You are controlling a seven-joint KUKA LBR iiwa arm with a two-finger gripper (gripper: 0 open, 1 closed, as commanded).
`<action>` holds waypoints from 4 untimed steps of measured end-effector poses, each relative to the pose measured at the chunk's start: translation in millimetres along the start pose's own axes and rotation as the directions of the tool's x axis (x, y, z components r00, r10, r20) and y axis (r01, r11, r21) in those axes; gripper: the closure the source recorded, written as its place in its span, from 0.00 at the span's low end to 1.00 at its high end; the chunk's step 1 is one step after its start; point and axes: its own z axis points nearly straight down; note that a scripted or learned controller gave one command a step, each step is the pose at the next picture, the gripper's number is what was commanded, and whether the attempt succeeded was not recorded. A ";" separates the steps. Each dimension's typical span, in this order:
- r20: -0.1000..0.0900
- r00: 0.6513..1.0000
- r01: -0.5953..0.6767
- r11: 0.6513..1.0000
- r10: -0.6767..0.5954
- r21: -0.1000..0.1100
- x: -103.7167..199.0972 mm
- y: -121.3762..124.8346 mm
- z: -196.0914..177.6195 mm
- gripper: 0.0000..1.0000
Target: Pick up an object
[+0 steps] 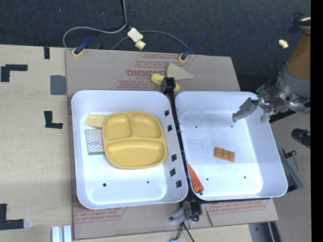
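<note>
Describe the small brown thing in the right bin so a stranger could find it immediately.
Look in the right white bin. Near its middle lies a flat brown rectangular piece, alone on the floor. The only other item, an orange carrot-like piece, sits against the left wall.

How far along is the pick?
Done: nothing looks lifted; the brown wafer and carrot lie on the right bin's floor, and the yellow plate sits in the left bin. In hand: the gripper hangs over the right bin's far side, apart from both. Left: descend, grasp, lift.

Divided plate in left bin; cracker and carrot in right bin.
</note>
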 end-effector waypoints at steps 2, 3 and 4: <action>0.009 1.000 -0.001 1.000 0.001 -0.009 30.7 -27.4 170.4 0.00; 0.012 1.000 -0.003 1.000 0.003 -0.019 28.5 -24.7 154.8 1.00; 0.011 1.000 -0.002 1.000 0.002 -0.017 29.3 -24.9 155.4 0.00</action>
